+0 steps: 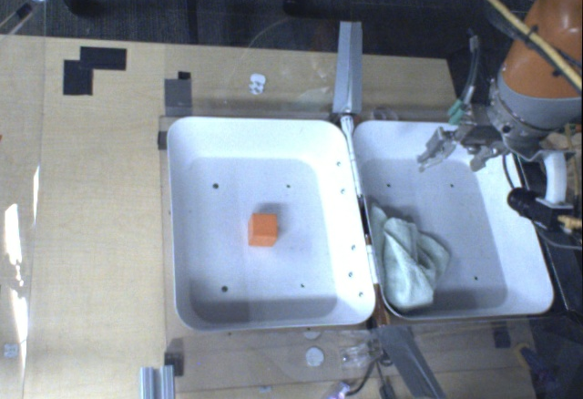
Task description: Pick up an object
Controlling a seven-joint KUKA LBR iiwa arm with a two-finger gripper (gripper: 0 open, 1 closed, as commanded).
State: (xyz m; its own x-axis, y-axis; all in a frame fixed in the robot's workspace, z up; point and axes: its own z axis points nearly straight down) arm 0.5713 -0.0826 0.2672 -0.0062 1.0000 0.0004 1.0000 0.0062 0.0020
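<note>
A small orange cube [263,230] lies near the middle of the left bin [196,165]. A crumpled pale cloth [408,263] rests in the right bin [510,292], against its left wall near the front. My gripper [453,148] hangs over the back right part of the right bin, well away from both the cube and the cloth. Its fingers are spread, one finger [432,151] pointing left and down, with nothing between them.
A metal divider post [347,69] stands at the back between the two bins. Black cables [533,201] and arm hardware crowd the right bin's right side. Black marks [91,67] lie on the wooden bench at back left.
</note>
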